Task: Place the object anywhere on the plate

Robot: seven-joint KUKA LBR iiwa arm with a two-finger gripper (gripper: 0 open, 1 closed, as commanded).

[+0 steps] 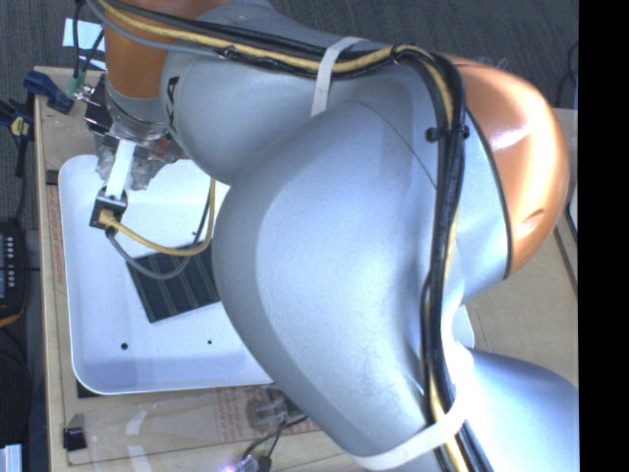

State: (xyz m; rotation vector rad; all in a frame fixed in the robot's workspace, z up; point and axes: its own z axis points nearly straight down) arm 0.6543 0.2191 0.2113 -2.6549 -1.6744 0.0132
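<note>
Claw (pixel 140 171) over bin (pixel 86 273), ribbed dark slab (pixel 179 285) nearby

The bench (pixel 167 419) (pale wood, bare along the bin's near side) carries a shallow white bin (pixel 103 347). Beyond the bin's far-left corner sits a blue clamp (pixel 39 87). A small black block (pixel 74 433) lies off its near-left corner.

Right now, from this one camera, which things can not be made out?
1. Camera view: the grey arm covers the right half of the picture; what lies there is hidden.
2. The dark ribbed sheet in the white bin: its right edge is behind the arm.
3. The pincer: too small and blurred to tell whether it holds anything.
</note>
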